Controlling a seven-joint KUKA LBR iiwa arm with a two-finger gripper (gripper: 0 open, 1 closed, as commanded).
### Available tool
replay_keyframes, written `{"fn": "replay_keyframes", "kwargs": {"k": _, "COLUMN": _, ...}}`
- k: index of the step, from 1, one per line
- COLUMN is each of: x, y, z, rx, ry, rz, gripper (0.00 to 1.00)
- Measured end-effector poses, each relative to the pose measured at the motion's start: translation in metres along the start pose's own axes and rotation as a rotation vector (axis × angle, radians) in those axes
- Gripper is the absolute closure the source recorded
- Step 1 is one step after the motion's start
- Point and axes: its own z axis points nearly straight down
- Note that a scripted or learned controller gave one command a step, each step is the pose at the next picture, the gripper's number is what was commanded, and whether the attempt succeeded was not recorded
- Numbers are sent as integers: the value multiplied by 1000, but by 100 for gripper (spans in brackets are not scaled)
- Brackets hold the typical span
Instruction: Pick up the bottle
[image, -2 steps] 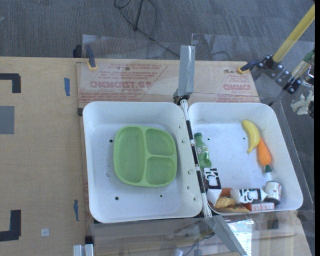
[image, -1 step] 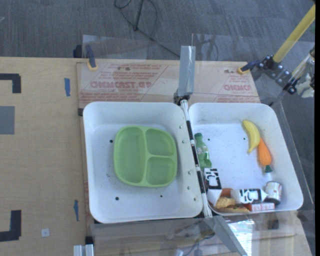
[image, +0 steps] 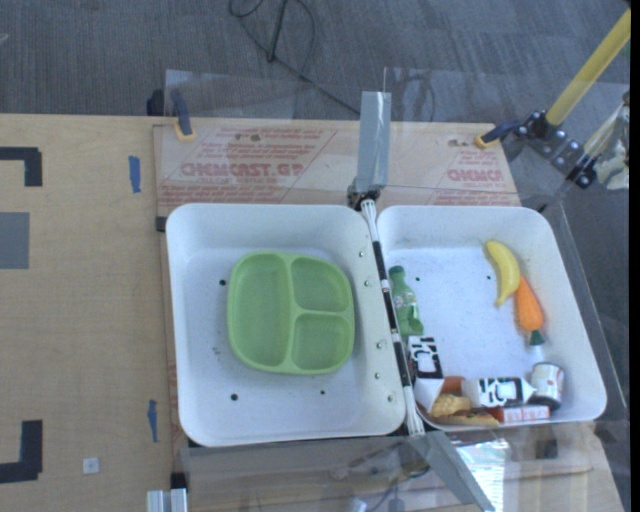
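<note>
Grey carpet runs across the top of the frame, and below it a wooden desk (image: 70, 300) carries two shallow white bins. At centre left, the left bin (image: 195, 400) holds a green divided plate (image: 291, 312). Just right of the divider between the bins, at mid-frame, the bottle (image: 405, 300), green and clear, lies lengthwise against the right bin's (image: 450, 270) left wall. Farther right lie a banana (image: 503, 268) and a carrot (image: 528, 306), with small packages (image: 500, 392) crowding the lower right corner. Judging by this, the pick has not begun; the approach step is in hand. Next, the arm would need to descend over the bottle, allowing for the wall beside it.
</note>
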Motion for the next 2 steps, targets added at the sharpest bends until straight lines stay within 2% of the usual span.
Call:
{"fn": "replay_keyframes", "kwargs": {"k": 1, "x": 90, "y": 24, "z": 10, "rx": 2, "ry": 1, "rz": 179, "gripper": 100}}
{"fn": "replay_keyframes", "kwargs": {"k": 2, "x": 150, "y": -35, "z": 10, "rx": 6, "ry": -1, "rz": 341, "gripper": 100}}
